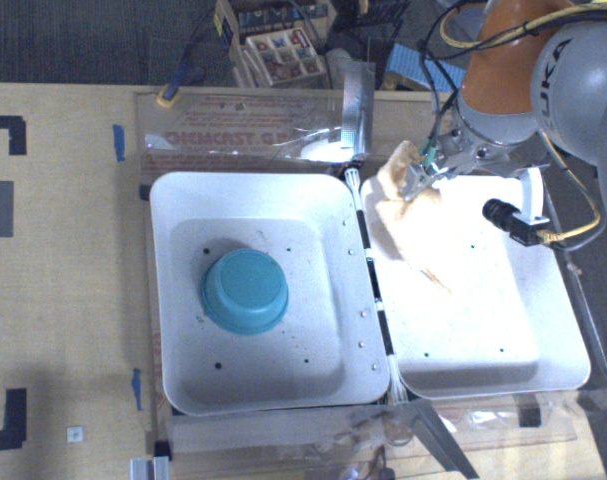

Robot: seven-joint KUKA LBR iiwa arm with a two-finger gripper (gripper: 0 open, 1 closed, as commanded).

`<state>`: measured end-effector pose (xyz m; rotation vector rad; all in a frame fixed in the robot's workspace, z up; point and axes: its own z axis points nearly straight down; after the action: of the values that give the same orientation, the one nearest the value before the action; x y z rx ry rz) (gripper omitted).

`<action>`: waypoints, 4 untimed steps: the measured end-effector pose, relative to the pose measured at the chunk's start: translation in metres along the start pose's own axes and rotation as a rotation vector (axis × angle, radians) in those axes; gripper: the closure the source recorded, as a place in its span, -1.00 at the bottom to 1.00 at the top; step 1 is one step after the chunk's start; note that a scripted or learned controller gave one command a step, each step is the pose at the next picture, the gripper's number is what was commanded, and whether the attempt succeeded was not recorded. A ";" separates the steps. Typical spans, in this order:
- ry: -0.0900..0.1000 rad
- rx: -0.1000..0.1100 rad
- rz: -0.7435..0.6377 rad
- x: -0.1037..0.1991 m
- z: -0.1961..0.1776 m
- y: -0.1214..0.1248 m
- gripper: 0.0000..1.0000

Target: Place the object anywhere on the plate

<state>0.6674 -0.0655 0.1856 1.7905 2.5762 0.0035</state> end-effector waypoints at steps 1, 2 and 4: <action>-0.001 0.000 0.001 -0.002 -0.040 0.001 1.00; 0.003 0.003 -0.397 0.052 -0.048 -0.005 1.00; 0.005 0.000 -1.189 0.142 -0.053 -0.039 1.00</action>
<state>0.5815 0.0542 0.2379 0.0399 3.1400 0.0031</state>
